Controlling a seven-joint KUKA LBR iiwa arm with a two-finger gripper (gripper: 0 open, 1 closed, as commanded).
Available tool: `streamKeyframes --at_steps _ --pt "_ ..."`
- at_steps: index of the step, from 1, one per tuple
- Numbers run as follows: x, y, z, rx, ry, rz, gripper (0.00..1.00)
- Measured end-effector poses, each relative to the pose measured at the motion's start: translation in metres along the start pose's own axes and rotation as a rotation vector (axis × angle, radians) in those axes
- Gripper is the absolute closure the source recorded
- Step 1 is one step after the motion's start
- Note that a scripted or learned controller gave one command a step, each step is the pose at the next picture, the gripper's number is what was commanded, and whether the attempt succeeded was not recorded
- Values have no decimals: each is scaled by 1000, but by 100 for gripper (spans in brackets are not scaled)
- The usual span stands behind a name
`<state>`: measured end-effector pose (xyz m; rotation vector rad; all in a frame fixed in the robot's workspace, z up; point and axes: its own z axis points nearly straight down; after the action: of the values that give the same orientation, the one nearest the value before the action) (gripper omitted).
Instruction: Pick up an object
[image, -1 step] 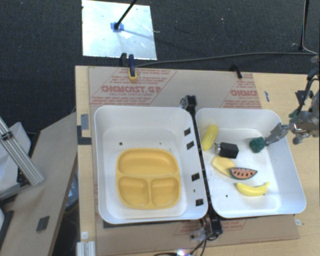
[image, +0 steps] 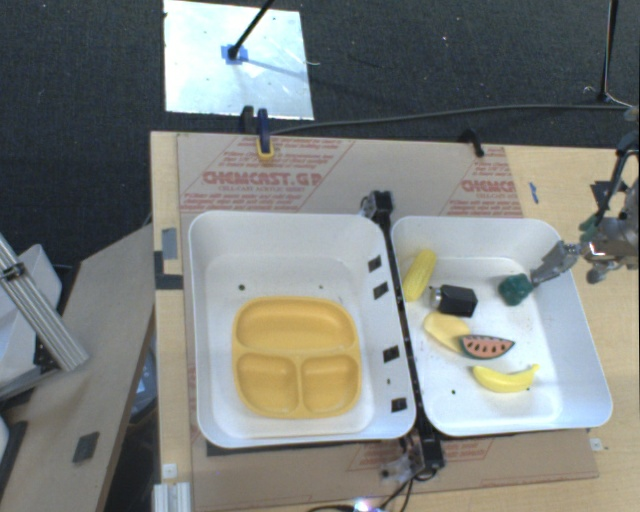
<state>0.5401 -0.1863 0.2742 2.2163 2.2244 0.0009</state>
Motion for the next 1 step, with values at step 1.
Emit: streamKeyframes --at_steps 1 --pt "-4 1 42 3 0 2 0"
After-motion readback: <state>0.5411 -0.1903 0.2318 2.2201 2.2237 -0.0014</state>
